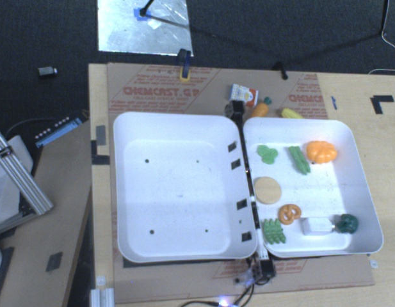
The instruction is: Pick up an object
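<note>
The right bin (pixel 358 165) holds several small toy items. An orange pumpkin-like piece (pixel 321 151) lies at its back right, with a long green pod (pixel 299 159) and a small green leafy piece (pixel 268 153) to its left. A tan round disc (pixel 267 190) rests near the bin's left wall. Nearer the front are a brown pretzel (pixel 289 213), a ridged green piece (pixel 273 231), a white block (pixel 317 226) and a dark green lump (pixel 347 223).
The left bin (pixel 178 184) stands beside the right one on a cardboard sheet (pixel 159 91). Behind the bins lie a small carrot (pixel 260 110), a yellow piece (pixel 290 114) and a white packet (pixel 242 94). A metal frame (pixel 18 178) stands at the left.
</note>
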